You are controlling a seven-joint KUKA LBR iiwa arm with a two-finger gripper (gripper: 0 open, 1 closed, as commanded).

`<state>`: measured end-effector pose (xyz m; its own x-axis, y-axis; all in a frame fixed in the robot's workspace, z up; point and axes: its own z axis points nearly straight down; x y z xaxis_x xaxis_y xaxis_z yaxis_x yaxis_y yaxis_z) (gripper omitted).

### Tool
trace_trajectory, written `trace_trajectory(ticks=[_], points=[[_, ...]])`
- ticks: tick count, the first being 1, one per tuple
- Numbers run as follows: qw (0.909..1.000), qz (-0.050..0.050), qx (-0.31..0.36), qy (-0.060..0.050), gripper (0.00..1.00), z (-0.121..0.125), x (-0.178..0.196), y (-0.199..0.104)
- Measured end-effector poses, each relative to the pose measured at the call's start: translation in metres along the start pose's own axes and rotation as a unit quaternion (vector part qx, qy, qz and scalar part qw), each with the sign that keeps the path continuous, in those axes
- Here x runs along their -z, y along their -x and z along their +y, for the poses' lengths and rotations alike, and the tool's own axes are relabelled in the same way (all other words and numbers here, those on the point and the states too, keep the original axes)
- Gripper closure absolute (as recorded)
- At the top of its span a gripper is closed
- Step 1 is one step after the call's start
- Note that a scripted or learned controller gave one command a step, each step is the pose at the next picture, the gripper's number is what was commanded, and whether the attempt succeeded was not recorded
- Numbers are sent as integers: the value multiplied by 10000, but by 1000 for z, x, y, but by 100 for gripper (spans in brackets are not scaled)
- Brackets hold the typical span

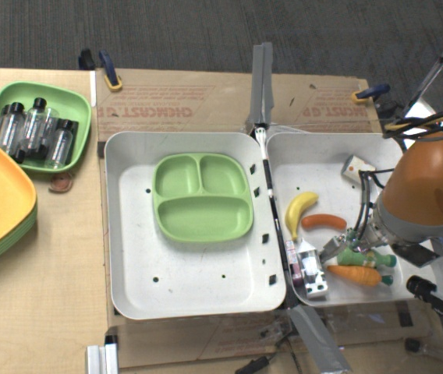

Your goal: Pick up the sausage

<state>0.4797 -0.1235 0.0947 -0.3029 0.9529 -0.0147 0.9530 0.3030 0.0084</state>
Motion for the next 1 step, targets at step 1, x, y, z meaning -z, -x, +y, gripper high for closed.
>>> trace_trajectory(ticks=[1], points=[[10000,38,-12,-21,100,0,8,-2]])
